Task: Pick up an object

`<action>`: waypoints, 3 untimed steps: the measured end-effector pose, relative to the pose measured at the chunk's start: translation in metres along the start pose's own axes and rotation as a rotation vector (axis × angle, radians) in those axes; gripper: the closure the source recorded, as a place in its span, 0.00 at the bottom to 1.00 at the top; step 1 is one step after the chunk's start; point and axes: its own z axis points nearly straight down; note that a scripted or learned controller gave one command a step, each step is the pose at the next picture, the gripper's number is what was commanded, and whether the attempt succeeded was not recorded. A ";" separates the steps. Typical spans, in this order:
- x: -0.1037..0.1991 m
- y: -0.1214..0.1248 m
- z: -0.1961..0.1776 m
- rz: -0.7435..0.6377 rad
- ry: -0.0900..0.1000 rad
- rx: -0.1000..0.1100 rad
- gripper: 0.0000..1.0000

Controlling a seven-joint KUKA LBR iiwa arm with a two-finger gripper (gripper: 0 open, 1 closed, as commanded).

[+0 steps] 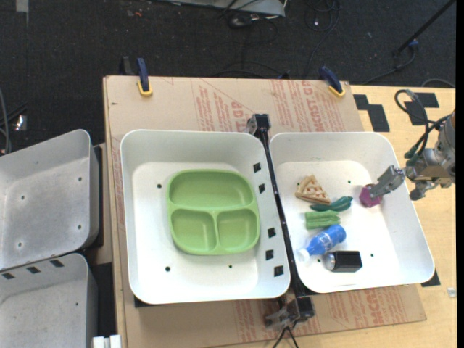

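**Gripper at the right bin's far edge, purple piece just beside it**

The gripper (401,183) sits over the right-hand side of the right bin (406,263), reaching in from the right. One grey finger (389,179) shows clearly, slanting down and leftwards; the other is hard to make out, so it cannot be told whether the jaws stand wide or narrow, and nothing is seen held between them.

The nearest thing is a small purple piece (370,196), lying just beside and slightly below-left of the visible finger, close to touching it (contact cannot be confirmed at this slant). It looks rounded and compact, with no clear long axis, so the approach angle probably matters little.

Further left, well apart from the gripper, lie a tan waffle-like wedge (312,191), a green pod-shaped toy (328,212), a blue bottle (324,241) lying on its side along a diagonal, and a black block (347,260). The left bin (145,267) holds a green divided plate (213,212).

The coming move likely turns on a short shift left and down onto the purple piece.
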 end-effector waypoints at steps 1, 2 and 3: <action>0.001 0.002 -0.006 -0.003 -0.003 -0.011 0.00; -0.001 0.008 0.039 -0.002 -0.001 -0.008 0.00; -0.011 0.008 0.090 -0.001 -0.001 -0.007 0.00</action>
